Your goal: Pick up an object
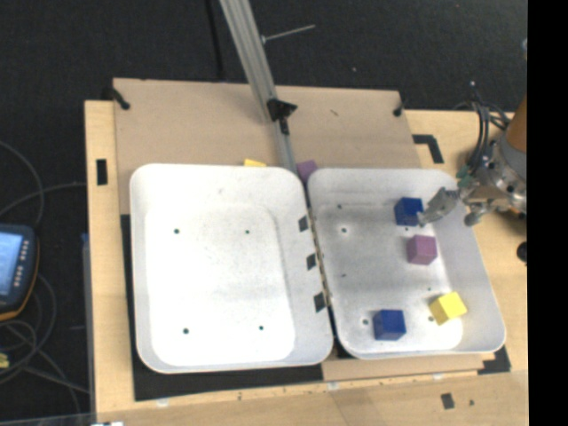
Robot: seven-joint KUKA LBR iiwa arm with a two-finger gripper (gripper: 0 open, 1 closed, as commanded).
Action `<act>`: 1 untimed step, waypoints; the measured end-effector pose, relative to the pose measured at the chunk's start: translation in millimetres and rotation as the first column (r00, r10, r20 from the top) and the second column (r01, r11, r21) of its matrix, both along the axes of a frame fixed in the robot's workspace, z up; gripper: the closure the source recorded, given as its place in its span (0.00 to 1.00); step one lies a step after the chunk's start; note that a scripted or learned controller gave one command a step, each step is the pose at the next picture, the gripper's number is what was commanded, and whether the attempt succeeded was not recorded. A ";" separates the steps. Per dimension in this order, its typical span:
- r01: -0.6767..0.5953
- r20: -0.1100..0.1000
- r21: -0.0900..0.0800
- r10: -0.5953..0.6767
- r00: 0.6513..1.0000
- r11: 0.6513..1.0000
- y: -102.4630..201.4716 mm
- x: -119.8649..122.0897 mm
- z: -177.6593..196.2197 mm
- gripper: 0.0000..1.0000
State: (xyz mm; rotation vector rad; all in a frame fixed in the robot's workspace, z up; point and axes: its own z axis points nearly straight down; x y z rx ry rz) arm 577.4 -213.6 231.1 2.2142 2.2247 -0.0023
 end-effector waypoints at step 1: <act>-0.001 -0.002 0.000 0.001 1.000 1.000 3.4 24.2 -130.7 0.00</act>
